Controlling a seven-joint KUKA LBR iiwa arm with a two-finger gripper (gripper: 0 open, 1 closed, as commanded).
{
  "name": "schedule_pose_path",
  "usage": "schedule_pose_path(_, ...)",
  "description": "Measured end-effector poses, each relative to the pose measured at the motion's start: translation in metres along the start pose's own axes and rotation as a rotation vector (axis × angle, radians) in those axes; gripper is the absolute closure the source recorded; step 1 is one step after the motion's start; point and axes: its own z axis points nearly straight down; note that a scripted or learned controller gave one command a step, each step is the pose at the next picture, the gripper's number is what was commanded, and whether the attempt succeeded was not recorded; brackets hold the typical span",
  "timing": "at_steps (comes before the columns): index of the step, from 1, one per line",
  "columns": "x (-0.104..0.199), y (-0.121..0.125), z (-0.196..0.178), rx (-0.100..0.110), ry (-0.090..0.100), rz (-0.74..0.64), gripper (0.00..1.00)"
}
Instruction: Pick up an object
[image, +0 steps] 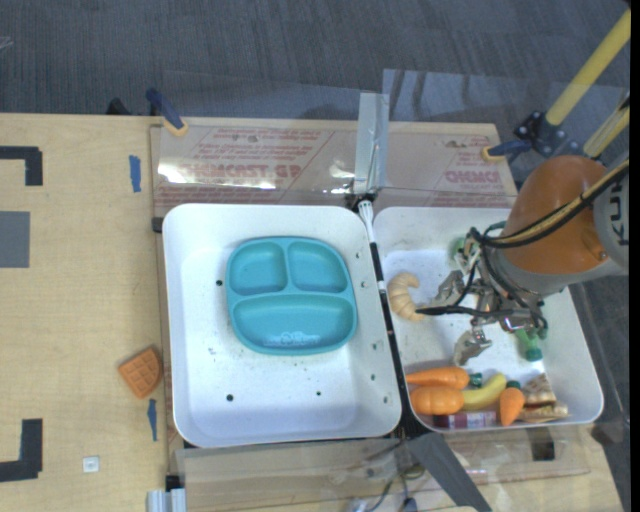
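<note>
Gripper (478, 318) over the right bin (585, 350)
Its grip state cannot be told; reversed red print on the clear sheet (250, 160) is unreadable

I am looking at a robotics lab bench, not a home. The plywood bench top (70, 290) carries black tape marks and blue tape tabs, and two white bins (200, 250) sit fixed side by side with a clear plastic sheet (260, 160) behind them. Left of the gripper (478, 320) lies a teal divided plate (290, 296); just below it are plastic toy foods (470, 392). Grey carpet (300, 45) lies beyond.
</note>
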Motion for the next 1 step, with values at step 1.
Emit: schedule_pose_path(1,-0.0474,-0.0828,0.0022,0.001,0.001,0.011,0.00)
